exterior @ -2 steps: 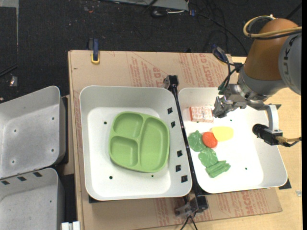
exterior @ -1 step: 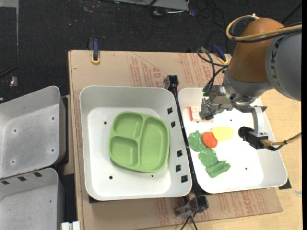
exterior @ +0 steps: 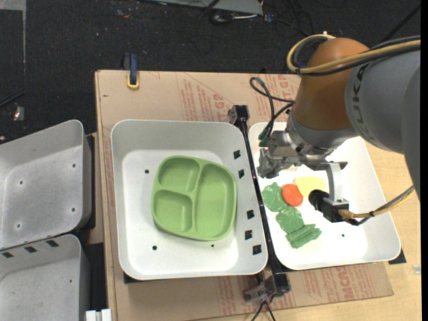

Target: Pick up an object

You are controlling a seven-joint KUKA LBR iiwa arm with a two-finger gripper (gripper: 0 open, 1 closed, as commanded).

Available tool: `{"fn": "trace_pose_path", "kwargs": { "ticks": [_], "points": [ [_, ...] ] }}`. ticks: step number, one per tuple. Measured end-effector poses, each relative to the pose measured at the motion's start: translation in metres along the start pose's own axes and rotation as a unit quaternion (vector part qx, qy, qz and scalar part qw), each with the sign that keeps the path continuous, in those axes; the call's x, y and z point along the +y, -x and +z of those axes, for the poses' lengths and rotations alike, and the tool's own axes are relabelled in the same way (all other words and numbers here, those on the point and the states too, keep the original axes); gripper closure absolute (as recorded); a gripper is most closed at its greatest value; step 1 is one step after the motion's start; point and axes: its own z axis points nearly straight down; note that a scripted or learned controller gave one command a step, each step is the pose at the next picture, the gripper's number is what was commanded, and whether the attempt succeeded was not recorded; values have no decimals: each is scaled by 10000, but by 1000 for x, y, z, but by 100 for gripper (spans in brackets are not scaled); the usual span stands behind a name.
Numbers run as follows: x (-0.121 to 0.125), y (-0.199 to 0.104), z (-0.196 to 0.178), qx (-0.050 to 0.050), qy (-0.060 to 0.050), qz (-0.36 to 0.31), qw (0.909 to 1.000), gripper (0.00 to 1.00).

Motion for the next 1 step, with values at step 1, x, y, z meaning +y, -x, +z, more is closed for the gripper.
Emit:
{"fn": "trace_pose_path", "kwargs": {
  "ticks": [1],
  "points": [
    [-12,-55,-13,5,17,-12,10000,100]
  ]
}}
